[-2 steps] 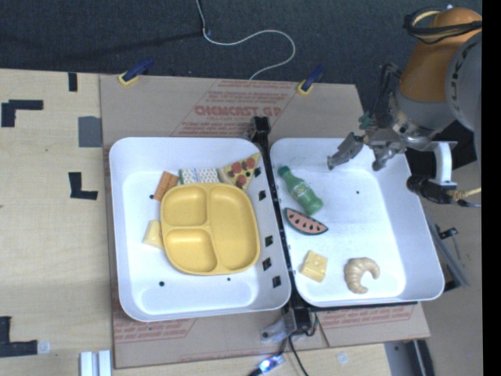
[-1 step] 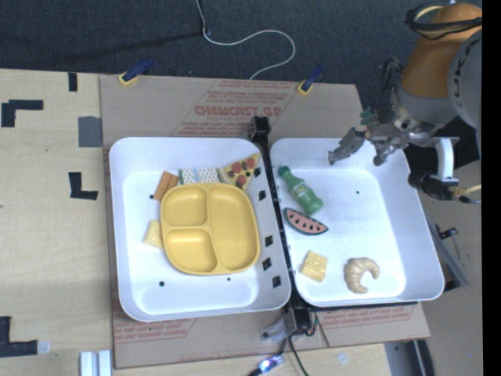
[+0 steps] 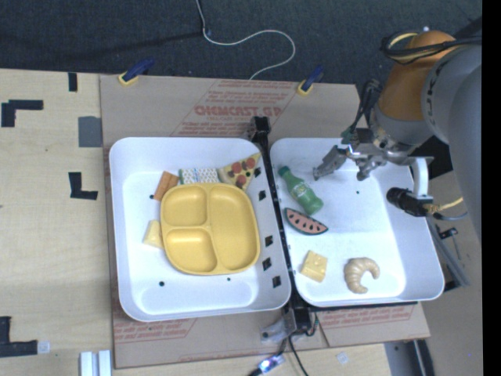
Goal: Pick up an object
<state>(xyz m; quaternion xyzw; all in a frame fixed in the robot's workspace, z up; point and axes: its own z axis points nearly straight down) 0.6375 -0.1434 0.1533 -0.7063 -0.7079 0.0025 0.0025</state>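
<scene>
The jaws (image 3: 344, 163) stand apart, holding nothing — above the right bin (image 3: 407, 241). A green bottle (image 3: 301, 190) lies just beside them.

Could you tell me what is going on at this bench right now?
A grey arm with an orange band reaches in from the right, and its gripper hangs open over the far part of the right bin with nothing between its fingers. Below it lie a green bottle, a watermelon slice, a cheese wedge and a croissant, all untouched. The left bin holds a yellow divided plate lying over several smaller items.
</scene>
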